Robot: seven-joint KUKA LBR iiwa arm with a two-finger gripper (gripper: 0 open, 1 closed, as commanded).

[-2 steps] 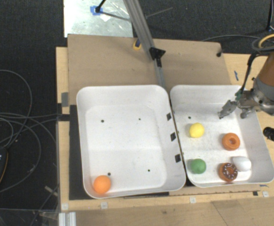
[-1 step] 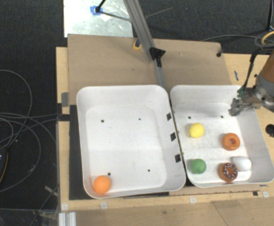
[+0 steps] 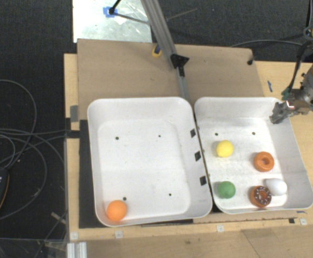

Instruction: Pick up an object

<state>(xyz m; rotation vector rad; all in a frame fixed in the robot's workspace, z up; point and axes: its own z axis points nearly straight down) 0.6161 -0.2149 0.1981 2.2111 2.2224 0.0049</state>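
The tool (image 3: 279, 114) hangs over the right bin (image 3: 247, 109) at its two-o'clock corner; whether it is apart or together, I cannot tell. Ball (image 3: 224, 149), donuts (image 3: 263, 161), egg (image 3: 276, 186) lie below; an orange (image 3: 116, 210) sits in the left bin (image 3: 140, 109).

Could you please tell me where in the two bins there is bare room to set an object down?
The left bin is open everywhere but its near-left corner, where the orange ball sits. The right bin is bare along its far half, from the yellow ball up to the gripper. Its near-right corner is crowded: orange ring, green ball, chocolate donut, white ball.
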